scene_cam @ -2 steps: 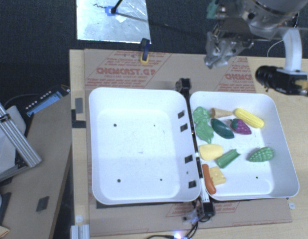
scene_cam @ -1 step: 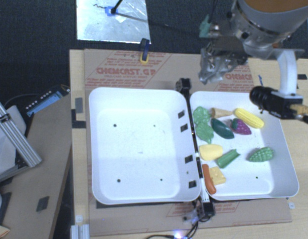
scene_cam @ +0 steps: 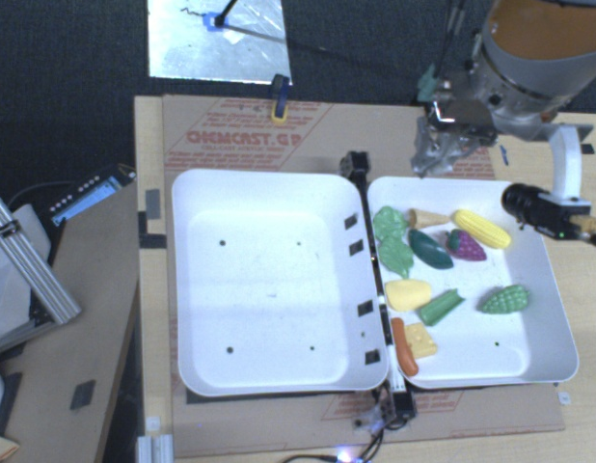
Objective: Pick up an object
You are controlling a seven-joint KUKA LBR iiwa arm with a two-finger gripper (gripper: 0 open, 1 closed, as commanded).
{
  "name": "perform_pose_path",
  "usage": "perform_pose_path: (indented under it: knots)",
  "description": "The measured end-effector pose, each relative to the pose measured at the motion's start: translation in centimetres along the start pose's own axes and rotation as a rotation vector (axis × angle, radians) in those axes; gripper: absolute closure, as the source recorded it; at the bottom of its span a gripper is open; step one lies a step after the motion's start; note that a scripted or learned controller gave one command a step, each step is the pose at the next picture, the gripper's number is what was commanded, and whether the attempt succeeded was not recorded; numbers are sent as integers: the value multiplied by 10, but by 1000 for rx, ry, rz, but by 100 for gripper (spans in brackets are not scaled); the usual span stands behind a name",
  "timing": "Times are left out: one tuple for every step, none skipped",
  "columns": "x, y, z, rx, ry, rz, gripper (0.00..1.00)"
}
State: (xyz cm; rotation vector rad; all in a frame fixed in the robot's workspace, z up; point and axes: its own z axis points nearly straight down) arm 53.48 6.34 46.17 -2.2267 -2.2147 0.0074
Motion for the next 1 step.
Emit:
perform_pose_path:
  knots:
    - [-59,12,52,-2,0,-1,100]
